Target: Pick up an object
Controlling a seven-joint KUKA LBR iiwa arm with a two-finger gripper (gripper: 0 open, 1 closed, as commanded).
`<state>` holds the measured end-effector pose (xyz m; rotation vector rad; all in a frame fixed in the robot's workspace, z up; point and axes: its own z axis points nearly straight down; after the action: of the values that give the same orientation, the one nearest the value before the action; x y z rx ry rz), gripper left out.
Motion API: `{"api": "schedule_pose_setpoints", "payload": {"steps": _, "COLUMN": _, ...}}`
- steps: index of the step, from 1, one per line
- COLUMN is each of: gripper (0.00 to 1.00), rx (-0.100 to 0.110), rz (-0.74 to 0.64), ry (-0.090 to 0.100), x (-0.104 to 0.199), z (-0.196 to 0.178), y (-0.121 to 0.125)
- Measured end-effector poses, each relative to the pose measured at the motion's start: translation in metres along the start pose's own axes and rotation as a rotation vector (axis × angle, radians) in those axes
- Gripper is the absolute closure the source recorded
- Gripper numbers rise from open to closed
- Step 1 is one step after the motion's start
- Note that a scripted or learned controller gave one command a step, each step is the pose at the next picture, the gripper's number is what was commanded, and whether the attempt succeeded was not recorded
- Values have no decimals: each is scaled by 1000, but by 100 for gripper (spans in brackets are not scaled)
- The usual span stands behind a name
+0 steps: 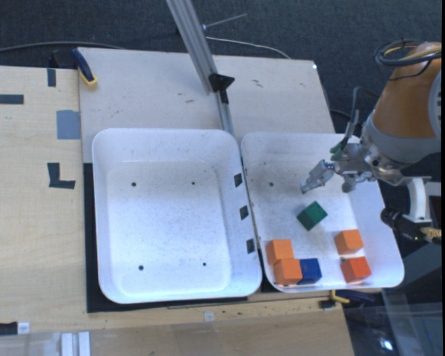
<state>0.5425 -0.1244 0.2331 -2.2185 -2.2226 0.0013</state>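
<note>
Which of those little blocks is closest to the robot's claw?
The green block, just below the gripper in the right bin. It is the only green one; the orange and blue blocks sit farther off, along the bin's near edge.

— Can you make out any writing from here? A label, a number, a brand?

— None that I can read. The dark tape marks [55, 175] on the wooden bench [30, 228] at the left of the frame are plain strips and corners, not letters.

— And the small black tabs [243, 212] along the rim between the two bins?

— Too small to tell whether anything is printed on them. The coloured blocks [311, 215] at lower right have bare faces.
</note>
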Motion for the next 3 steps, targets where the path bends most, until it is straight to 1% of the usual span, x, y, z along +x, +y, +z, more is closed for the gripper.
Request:
{"api": "schedule_pose_setpoints", "payload": {"steps": 1, "gripper": 0, "rx": 1, "rz": 1, "ry": -3, "x": -28, "z": 11, "y": 10}}
{"api": "schedule_pose_setpoints", "payload": {"steps": 2, "gripper": 0, "rx": 7, "rz": 0, "ry": 1, "x": -14, "z": 89, "y": 24}}
{"api": "schedule_pose_setpoints", "payload": {"steps": 3, "gripper": 0, "rx": 3, "rz": 1, "ry": -1, "x": -15, "z": 144, "y": 19}}
